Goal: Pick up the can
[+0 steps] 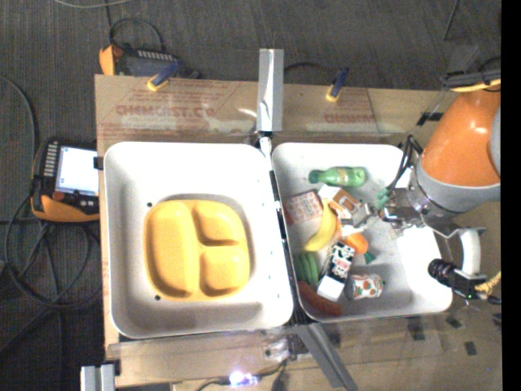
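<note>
Can lies on its side near the front edge of the right bin, untouched, while the gripper hovers farther back over the clutter, finger state impossible to tell, so the pick remains entirely ahead.

**Bench contents apart from the task**

Left bin holds a yellow sectioned tray, roughly centred. Right bin holds a green bottle lying on its side at the far end, a banana near the middle, and a black-and-white carton nearer. Both bins sit on a cardboard sheet. An orange handheld pendant rests on the floor, left.
</note>
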`<state>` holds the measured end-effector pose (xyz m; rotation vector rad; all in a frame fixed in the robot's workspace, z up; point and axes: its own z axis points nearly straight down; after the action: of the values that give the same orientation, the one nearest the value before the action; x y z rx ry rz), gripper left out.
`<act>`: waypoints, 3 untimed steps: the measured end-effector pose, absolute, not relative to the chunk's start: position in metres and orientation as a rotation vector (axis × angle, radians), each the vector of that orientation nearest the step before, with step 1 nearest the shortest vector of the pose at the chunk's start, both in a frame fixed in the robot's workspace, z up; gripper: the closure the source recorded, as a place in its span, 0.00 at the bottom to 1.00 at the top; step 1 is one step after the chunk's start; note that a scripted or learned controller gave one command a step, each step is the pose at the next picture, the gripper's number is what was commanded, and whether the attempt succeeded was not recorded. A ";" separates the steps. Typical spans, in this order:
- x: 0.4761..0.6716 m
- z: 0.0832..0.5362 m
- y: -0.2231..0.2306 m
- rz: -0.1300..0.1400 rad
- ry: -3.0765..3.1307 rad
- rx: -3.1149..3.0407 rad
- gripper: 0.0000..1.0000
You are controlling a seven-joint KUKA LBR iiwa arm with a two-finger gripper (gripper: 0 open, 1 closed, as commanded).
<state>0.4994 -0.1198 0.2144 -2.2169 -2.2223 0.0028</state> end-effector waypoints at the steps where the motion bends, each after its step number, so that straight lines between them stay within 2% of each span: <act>1: 0.585 0.143 -0.145 0.003 -2.197 -2.241 0.00; 2: 0.584 0.151 -0.145 0.003 -2.196 -2.239 1.00; 3: 0.544 0.098 -0.183 0.002 -2.105 -2.330 1.00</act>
<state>0.5441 -0.1832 0.0975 -2.3297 -2.1049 0.0025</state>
